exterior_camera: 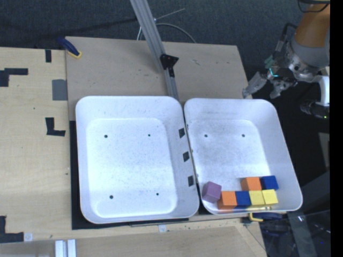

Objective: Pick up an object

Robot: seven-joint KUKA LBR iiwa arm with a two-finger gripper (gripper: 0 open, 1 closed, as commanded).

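Observation:
Several small blocks lie along the near edge of the right bin (pixel 278 127): a purple block (pixel 212 190), two orange blocks (pixel 229 198) (pixel 250 183), two blue blocks (pixel 243 197) (pixel 269 182) and two yellow blocks (pixel 257 197) (pixel 270 196). My gripper (pixel 264 88) hangs above the bin's far right corner, well away from the blocks. Its fingers (pixel 252 85) are spread apart with nothing between them.
The left bin (pixel 86 143) sits beside the right one. A slanted metal pole (pixel 151 28) crosses the bench behind the bins. A blue and yellow tool (pixel 69 47) lies at the far left of the board.

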